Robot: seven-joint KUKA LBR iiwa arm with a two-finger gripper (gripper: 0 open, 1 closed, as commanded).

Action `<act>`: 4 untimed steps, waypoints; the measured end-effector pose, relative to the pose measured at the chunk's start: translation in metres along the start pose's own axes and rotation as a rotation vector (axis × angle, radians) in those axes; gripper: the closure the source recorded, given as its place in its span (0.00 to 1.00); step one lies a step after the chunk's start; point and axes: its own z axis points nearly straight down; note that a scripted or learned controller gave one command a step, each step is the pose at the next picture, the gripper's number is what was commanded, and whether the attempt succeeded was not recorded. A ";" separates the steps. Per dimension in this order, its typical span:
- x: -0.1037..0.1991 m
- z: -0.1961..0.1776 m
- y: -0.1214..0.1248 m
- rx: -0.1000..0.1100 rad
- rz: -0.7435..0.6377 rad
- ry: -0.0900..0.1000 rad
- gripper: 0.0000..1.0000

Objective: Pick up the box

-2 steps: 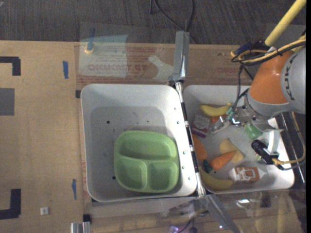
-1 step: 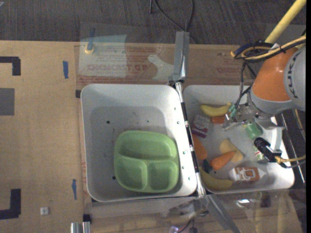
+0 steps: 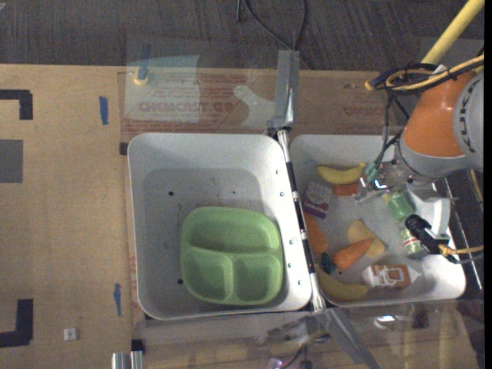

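A: Left bin (image 3: 146,167)?
B: White, shallow, rounded corners. One green tray (image 3: 231,256) in it, plastic-looking, three compartments, sitting toward the near right corner. Far and left floor bare, a few dark specks.

A: Right bin (image 3: 453,283)?
B: Crowded. Banana (image 3: 340,174) at the far side, curved, yellow. Second banana (image 3: 343,287) at the near edge. Carrot (image 3: 355,253) in the middle, orange, tapered, with a yellow wedge (image 3: 364,234) just behind it. Orange strip (image 3: 314,234) along the left wall. Small packet (image 3: 316,203) with a purple mark near the far left. Green bottle (image 3: 398,204) right of centre.

A: The box?
B: Box (image 3: 387,276), small carton, white with orange print, lying flat near the bin's near right, just beside the near banana's tip. Nothing on top of it.

A: Gripper?
B: Gripper (image 3: 374,183) low over the far part of the right bin, by the banana and bottle, well apart from the box. Whether the claw is apart or together, can't tell, too blurred and cluttered.

A: Room?
B: Tight between items on the right. Box sits close to the near wall, some bare floor to its right. Metal divider (image 3: 286,98) between the bins.
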 end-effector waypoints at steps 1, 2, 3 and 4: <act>-0.039 -0.097 0.037 0.016 0.002 0.007 1.00; -0.021 -0.130 0.074 0.015 -0.023 0.007 1.00; -0.056 -0.290 0.078 0.017 0.287 0.004 1.00; -0.053 -0.300 0.080 0.014 0.280 0.001 1.00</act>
